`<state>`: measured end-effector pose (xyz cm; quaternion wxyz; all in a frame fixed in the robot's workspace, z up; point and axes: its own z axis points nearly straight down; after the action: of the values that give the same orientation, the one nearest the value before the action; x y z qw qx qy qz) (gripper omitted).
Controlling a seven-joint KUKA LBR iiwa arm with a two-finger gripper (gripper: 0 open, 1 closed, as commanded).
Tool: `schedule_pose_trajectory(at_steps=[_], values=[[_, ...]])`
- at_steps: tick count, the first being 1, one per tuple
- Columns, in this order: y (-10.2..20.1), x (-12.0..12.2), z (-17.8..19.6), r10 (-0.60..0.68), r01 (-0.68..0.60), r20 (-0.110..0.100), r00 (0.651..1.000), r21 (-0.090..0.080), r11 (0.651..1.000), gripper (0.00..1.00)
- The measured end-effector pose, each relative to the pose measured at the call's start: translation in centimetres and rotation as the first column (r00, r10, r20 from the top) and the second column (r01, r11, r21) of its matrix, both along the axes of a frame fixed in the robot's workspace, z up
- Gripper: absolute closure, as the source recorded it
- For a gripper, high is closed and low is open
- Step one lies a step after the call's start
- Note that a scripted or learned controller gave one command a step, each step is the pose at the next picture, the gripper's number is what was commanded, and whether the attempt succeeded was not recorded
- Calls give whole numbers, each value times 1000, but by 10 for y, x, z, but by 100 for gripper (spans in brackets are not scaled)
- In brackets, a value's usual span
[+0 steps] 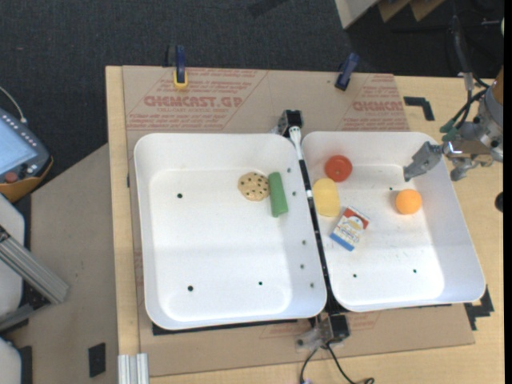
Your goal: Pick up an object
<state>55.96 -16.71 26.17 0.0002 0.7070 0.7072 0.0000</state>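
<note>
The right bin point(448, 270) holds an orange ball point(408, 202), a red round piece point(338, 167), a pale yellow lump point(326, 196) and a small red, white and blue box point(350, 229). In the left bin point(200, 286) a brown speckled cookie point(254, 186) lies beside a green bar point(278, 194). My gripper point(440, 169) hangs over the right bin's far right corner, up and to the right of the orange ball. Its two grey fingers are spread apart, open, with nothing between them.
A black divider strip point(308, 206) runs between the two bins. Blue clamps point(179, 61) point(347, 70) hold the cardboard sheet at the back edge. White bin floor lies bare in the near half of both bins.
</note>
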Motion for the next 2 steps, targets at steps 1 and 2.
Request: schedule_pose_trajectory(at_steps=[1, 2], values=[[-3, 19, 212, 2, -2, 22, 1000, -7, 1000, 0], [-2, 18, 213, 1, -1, 6, 1000, -4, 1000, 100]])
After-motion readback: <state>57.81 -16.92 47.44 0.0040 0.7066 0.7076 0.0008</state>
